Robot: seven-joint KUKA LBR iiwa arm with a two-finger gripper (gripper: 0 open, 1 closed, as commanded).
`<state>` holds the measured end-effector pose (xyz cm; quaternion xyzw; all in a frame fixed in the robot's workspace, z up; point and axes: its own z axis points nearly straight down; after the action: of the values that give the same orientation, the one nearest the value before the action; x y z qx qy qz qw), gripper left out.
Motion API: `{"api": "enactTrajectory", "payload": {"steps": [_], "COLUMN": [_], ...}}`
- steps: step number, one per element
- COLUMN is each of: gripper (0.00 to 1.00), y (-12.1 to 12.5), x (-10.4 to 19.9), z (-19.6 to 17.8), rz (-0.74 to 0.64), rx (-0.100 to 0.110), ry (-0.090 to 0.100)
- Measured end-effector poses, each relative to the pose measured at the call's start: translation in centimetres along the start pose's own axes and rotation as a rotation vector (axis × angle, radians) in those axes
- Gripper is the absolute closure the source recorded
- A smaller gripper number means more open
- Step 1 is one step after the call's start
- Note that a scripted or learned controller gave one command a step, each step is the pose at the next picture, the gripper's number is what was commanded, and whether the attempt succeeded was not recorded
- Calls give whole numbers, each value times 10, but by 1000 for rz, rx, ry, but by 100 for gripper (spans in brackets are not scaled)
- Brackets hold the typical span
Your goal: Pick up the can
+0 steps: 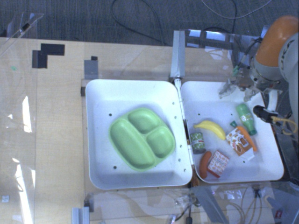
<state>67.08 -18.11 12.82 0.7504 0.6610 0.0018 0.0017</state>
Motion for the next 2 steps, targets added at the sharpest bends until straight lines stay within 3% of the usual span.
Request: {"api": "enactTrajectory", "payload": {"steps": [1,2], "gripper": [0,0], "y": [-41,-80], "x": [28,79], "z": [42,40], "rz": [-23,22], "rx": [-2,-4], "ry": [0,2]}}
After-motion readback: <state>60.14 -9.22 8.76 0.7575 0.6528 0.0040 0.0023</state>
